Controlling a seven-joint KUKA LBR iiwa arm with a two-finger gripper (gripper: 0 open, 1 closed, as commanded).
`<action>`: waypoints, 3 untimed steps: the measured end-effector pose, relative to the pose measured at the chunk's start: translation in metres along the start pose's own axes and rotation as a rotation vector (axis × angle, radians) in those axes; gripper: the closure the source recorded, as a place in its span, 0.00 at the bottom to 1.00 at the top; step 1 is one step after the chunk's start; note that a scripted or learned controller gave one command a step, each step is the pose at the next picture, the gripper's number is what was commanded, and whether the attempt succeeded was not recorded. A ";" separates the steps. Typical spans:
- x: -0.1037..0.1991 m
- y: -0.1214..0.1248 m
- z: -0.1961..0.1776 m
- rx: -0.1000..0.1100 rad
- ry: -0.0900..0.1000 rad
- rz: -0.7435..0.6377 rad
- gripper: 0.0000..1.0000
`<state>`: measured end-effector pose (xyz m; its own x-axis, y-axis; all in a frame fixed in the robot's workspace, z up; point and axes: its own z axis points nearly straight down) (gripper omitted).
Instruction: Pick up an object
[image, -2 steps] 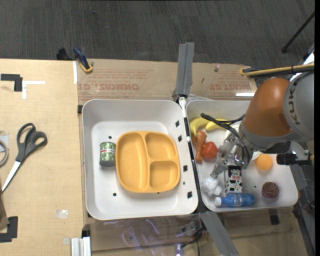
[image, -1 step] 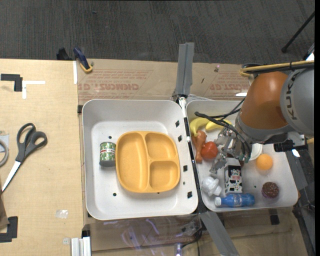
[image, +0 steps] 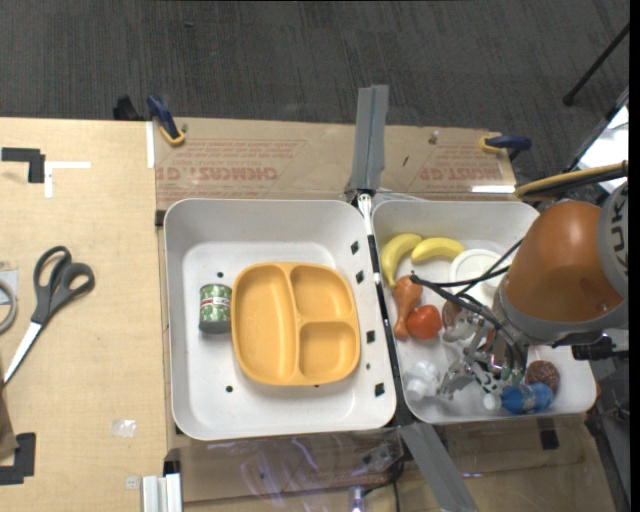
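At the frame's lower right, the gripper (image: 478, 366) sits low in the right bin (image: 575, 404) among small cluttered objects; its grip cannot be made out. Bananas (image: 420, 252) and a tomato (image: 424, 321) lie just left, while a yellow divided plate (image: 296, 323) and small can (image: 214, 307) occupy the left bin (image: 190, 400).

In the left bin (image: 180, 330) you have open floor along the near, far and right sides; the yellow divided plate (image: 296, 324) fills the middle, with a small green can (image: 214, 307) touching its left edge. The right bin (image: 570, 405) is crowded: bananas (image: 420, 250), a tomato (image: 424, 321) and small toys leave you only narrow gaps
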<state>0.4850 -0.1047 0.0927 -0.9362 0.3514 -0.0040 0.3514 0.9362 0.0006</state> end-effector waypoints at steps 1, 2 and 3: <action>-0.120 0.036 -0.001 0.000 0.000 0.097 0.00; -0.121 0.054 0.000 0.000 -0.001 0.224 0.00; -0.122 0.055 -0.011 0.000 -0.006 0.222 1.00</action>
<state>0.6185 -0.0962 0.1039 -0.8361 0.5485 -0.0092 0.5485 0.8361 0.0019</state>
